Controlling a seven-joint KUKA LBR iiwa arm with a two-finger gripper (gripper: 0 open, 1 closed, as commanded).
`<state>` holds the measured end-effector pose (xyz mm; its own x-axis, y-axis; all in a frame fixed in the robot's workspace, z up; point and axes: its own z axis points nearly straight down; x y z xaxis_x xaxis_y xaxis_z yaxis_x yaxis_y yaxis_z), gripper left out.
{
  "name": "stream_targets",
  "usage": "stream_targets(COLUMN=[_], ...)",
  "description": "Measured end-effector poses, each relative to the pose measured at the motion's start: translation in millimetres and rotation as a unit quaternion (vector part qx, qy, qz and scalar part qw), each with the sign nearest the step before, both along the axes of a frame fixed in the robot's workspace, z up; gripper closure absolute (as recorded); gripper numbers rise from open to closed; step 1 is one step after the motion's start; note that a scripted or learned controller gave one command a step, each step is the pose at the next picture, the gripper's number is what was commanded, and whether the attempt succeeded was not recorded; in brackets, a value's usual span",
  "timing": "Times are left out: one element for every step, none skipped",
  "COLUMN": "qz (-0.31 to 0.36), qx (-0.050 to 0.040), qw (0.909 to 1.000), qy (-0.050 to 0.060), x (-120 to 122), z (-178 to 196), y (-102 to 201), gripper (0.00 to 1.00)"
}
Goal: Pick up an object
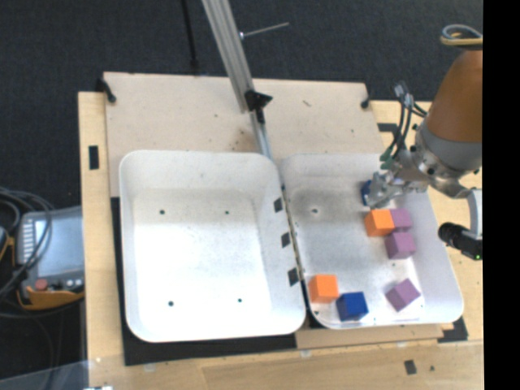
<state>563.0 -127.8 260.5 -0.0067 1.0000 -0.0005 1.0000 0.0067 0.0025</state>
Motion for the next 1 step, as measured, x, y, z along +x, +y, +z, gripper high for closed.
stream_targets(qz=[0.001], qx=[0.0008], qw=[1.0000], qy=[0.001], x=[5.7], z=[1.2], y=[61.7], gripper=[1.00])
